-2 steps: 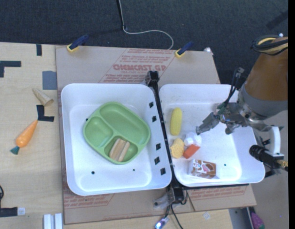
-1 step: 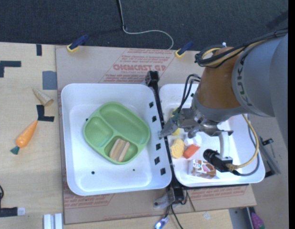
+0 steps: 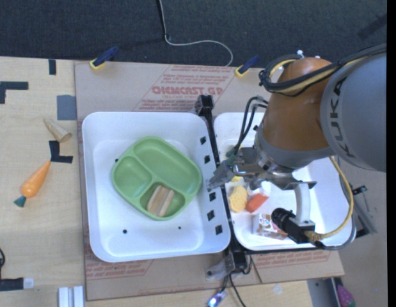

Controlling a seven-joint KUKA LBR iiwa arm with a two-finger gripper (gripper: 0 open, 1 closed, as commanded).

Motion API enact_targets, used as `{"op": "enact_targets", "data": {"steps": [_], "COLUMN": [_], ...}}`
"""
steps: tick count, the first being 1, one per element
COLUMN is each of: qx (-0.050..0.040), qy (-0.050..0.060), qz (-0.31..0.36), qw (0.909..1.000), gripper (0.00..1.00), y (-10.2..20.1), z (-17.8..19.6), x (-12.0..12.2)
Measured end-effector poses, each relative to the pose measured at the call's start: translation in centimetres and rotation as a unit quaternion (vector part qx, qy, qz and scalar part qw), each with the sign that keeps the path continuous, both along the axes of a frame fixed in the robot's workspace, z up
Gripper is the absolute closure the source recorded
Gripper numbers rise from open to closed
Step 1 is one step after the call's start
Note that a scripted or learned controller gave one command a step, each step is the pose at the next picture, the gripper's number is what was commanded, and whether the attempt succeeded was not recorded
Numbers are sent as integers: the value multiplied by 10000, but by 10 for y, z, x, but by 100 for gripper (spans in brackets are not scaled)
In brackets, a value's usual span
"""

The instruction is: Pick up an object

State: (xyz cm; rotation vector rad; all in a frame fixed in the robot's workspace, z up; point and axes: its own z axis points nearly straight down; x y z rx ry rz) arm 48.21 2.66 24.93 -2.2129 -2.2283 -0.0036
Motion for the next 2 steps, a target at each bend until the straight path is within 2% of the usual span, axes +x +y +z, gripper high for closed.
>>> {"op": "enact_targets", "data": {"steps": [1, 2], "qx": [14, -23], "qy": [-83, 15], "qz": [12, -12], "qw": [10000, 10000], "gripper": [0, 100], "y": [72, 70], "z": [191, 192], "x": [3, 2]}}
